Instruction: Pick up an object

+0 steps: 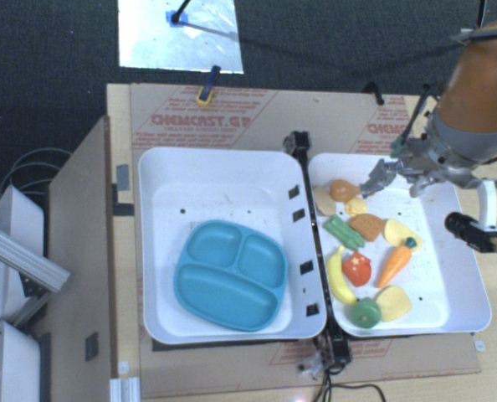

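The right bin [458, 283] holds several toy foods: an orange roll [343, 190], a green pickle [343, 231], a brown slice [367, 224], a lemon [399, 231], a carrot [395, 264], a red tomato [357, 268], a banana [340, 278], a green fruit [366, 312] and a pale potato [393, 302]. My gripper [397, 182] hovers over the back of this bin, just right of the orange roll and above the brown slice. Its fingers are spread apart with nothing between them.
The left bin [165, 182] holds a blue divided plate [231, 273]. A black divider rail [311, 241] runs between the two bins. Cardboard lies under both bins, and a shiny sheet [180, 23] lies at the back.
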Controlling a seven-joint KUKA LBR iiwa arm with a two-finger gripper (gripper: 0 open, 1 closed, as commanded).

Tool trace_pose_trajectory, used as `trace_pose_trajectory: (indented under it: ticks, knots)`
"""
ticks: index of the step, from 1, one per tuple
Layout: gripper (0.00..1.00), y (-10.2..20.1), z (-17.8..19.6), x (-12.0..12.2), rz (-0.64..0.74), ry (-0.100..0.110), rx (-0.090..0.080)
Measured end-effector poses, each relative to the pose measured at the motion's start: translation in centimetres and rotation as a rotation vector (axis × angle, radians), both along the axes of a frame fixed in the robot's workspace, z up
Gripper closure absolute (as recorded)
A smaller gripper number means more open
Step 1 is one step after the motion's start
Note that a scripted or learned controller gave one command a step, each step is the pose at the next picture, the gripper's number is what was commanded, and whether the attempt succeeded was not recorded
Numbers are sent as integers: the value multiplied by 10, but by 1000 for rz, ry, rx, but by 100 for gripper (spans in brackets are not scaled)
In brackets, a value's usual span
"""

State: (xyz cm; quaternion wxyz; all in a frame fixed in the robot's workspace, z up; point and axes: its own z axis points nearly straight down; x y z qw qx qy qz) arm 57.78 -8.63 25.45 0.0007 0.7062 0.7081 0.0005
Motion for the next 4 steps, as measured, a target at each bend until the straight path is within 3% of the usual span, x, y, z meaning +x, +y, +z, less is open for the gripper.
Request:
trace_pose_trajectory:
  ticks: [1,2,3,4]
  knots:
    - [0,-79,-64,16,-6,1,-2]
    - [0,-77,-7,94,4,-13,-3]
    - [0,-64,-163,89,2,5,1]
    - [0,-93,-1,93,-2,-16,-6]
